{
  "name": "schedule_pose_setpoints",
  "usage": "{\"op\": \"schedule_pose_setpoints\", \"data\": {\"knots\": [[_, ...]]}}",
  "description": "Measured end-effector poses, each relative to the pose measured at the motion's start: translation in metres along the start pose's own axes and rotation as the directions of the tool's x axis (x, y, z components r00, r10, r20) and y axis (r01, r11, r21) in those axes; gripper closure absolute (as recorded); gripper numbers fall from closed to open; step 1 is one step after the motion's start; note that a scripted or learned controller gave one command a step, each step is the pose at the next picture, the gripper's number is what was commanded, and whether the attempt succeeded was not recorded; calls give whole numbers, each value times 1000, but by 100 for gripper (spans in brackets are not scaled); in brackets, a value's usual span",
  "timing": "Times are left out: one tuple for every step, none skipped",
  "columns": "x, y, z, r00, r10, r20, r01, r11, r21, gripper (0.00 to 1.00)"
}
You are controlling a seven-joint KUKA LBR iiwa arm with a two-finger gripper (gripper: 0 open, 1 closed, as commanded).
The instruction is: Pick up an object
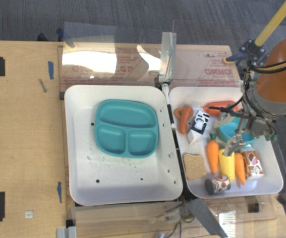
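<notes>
Camera view — gripper (pixel 233 145) low over the right bin (pixel 276 182), fingers' spread unclear — beside 2 carrots (pixel 212 155).

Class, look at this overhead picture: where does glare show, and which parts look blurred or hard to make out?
Camera view: bright glare washes out the clear panel behind the left bin; the teal plate is evenly lit and sharp; the end effector over the right bin looks slightly blurred among cables.

End effector (pixel 233 144) over right bin (pixel 276 182); teal plate (pixel 126 128) in left bin (pixel 78 148).
</notes>
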State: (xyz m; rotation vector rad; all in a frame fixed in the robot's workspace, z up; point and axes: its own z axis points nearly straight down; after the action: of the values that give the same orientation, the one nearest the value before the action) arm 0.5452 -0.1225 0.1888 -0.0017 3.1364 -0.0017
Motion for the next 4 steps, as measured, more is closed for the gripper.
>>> {"op": "schedule_pose_setpoints", "data": {"knots": [[25,27,94,995,-95,15,95,995,5,0],[24,30,86,995,-98,20,98,995,4,100],[-12,115,-49,997,-80,13,80,997,-3,100],[-25,28,-148,996,92,11,-92,996,1,100]]}}
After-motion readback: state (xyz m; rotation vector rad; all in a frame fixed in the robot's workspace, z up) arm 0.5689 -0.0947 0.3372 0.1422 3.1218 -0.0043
